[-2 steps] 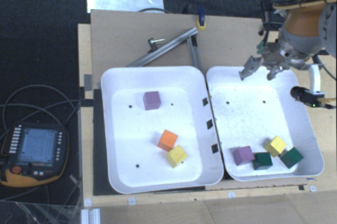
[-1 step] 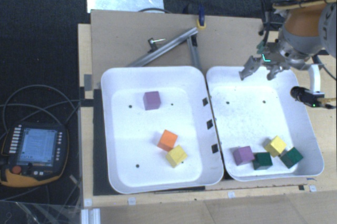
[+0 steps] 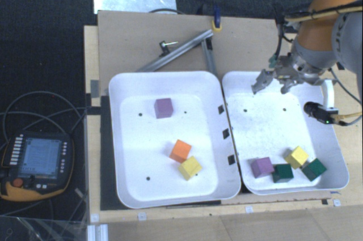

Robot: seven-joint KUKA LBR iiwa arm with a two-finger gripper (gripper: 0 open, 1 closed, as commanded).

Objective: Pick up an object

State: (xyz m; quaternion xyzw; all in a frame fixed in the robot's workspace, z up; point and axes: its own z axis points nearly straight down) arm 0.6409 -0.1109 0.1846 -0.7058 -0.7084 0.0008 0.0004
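My gripper (image 3: 275, 83) hangs over the back of the right bin (image 3: 272, 106), fingers spread open with nothing between them. Near that bin's front edge lie a purple cube (image 3: 262, 166), a dark green cube (image 3: 282, 172), a yellow cube (image 3: 296, 156) and a second green cube (image 3: 313, 168). In the left bin (image 3: 130, 121) a purple cube (image 3: 163, 108) sits toward the back, while an orange cube (image 3: 181, 149) and a yellow cube (image 3: 190, 168) touch near the middle front. All cubes lie well away from the gripper.
A metal rod assembly (image 3: 181, 48) lies on the brown board behind the bins. A teach pendant (image 3: 35, 164) with cables rests left of the bench. The arm's orange band (image 3: 334, 4) looms at the upper right.
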